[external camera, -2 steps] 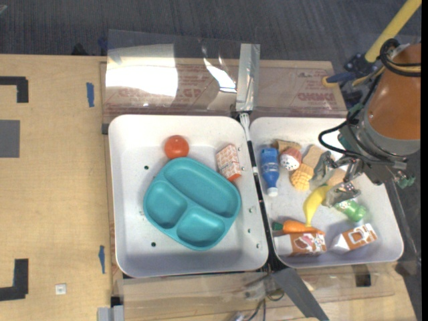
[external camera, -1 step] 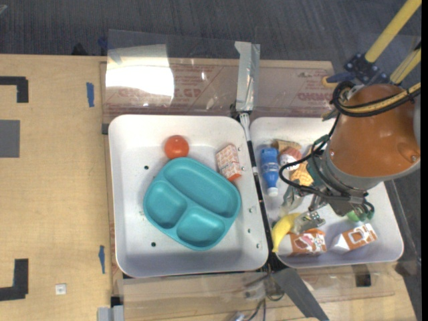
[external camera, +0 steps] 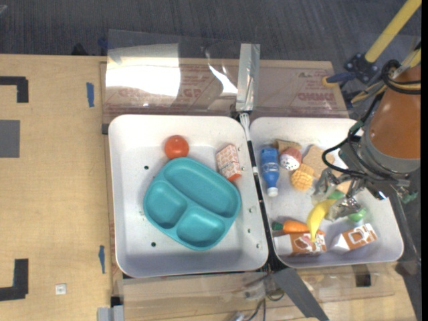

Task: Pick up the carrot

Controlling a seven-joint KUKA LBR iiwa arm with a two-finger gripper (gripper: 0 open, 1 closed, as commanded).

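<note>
Plainly, no label reads clearly near the carrot (external camera: 291, 227).

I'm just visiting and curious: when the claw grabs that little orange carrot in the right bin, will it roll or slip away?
The carrot looks like a small, smooth toy, so it is probably stiff and light. Its rounded, tapered shape may let it roll or squirt out of a pinch. It lies beside a banana and a small carton, which could hinder rolling but crowd the gripper.
</note>
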